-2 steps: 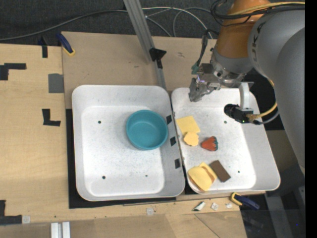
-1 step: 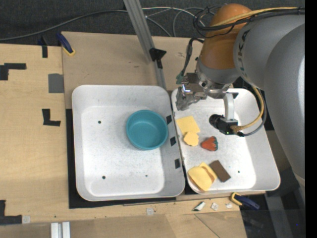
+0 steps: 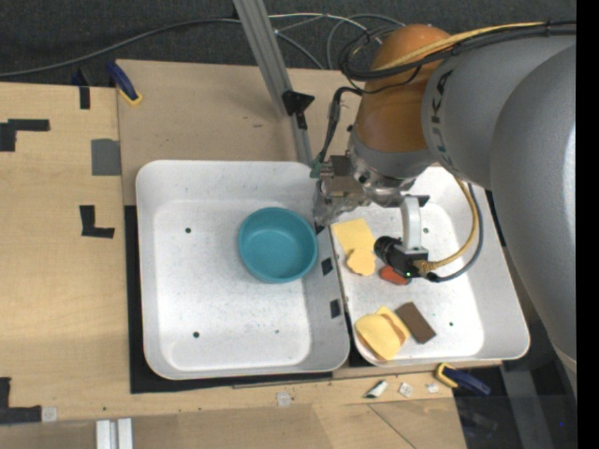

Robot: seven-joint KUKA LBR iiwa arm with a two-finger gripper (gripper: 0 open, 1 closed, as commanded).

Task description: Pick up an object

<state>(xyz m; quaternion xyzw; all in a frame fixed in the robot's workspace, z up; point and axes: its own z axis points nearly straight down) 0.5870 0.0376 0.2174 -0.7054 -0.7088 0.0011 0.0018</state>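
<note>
The grey arm with its orange band [image 3: 402, 73] reaches in over the right shallow white plastic bin [image 3: 487, 335], and its end effector [image 3: 329, 204] hangs low at that bin's inner edge, by the divide between the two bins. Whether the end effector is spread or closed cannot be told, as the wrist covers it, and nothing is seen in its grip.

Just to the left of the end effector, in the left shallow white bin [image 3: 187, 335], a round teal plastic bowl [image 3: 277, 243] sits upright. Just below and to the right of the end effector lies a pale yellow flat piece [image 3: 356, 243], with a small orange item [image 3: 389, 272] beside it. Further below, near the right bin's front wall, a yellow block [image 3: 378, 333] touches a dark brown rectangular block [image 3: 416, 323]. Both bins rest on the tan wooden worktop [image 3: 56, 279].
</note>
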